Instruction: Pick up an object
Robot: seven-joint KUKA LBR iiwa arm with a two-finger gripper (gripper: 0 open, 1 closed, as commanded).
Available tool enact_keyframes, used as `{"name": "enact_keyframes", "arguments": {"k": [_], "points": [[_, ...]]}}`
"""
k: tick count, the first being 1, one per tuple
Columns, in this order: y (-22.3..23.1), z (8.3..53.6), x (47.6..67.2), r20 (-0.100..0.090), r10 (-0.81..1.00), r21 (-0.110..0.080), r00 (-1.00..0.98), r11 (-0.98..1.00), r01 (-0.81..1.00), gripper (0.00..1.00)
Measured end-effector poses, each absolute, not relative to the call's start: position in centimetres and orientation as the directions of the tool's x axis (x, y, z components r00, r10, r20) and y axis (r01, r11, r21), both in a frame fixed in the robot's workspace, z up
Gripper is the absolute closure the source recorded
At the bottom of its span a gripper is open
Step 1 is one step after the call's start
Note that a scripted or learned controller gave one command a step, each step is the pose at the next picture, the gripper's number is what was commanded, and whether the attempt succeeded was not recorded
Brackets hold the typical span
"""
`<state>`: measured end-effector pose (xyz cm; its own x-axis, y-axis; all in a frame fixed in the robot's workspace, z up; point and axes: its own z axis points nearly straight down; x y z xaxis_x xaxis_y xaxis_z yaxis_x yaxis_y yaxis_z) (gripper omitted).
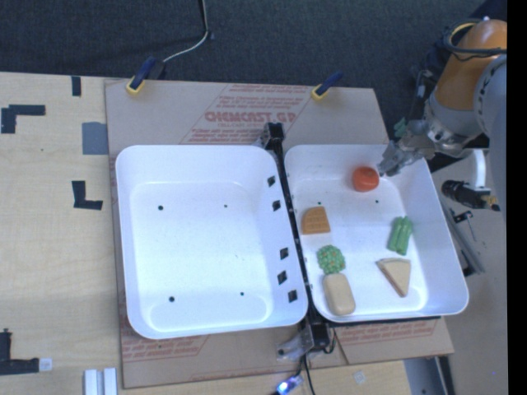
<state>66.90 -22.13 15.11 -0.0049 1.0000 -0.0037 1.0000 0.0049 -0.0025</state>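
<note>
five objects lie in the right bin [436,220], pincer [387,164] beside tomato [366,178].

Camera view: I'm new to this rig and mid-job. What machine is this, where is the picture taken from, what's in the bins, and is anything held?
The picture comes from one fixed camera above the bench, looking down at a slant. The grey arm with an orange band reaches in from the right; its gripper sits right beside a red ball-like object, and nothing is visibly held. The right bin also holds an orange cracker-like square, a green pod, a green broccoli-like piece, a tan wedge and a pale loaf-like piece. The left bin sits beside it.
</note>
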Motion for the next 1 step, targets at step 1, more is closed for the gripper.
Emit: {"name": "enact_keyframes", "arguments": {"k": [1], "points": [[-22.1, 15.07, 66.89, -0.004, 1.0, -0.004, -0.005, 0.005, 1.0, 0.0]]}}
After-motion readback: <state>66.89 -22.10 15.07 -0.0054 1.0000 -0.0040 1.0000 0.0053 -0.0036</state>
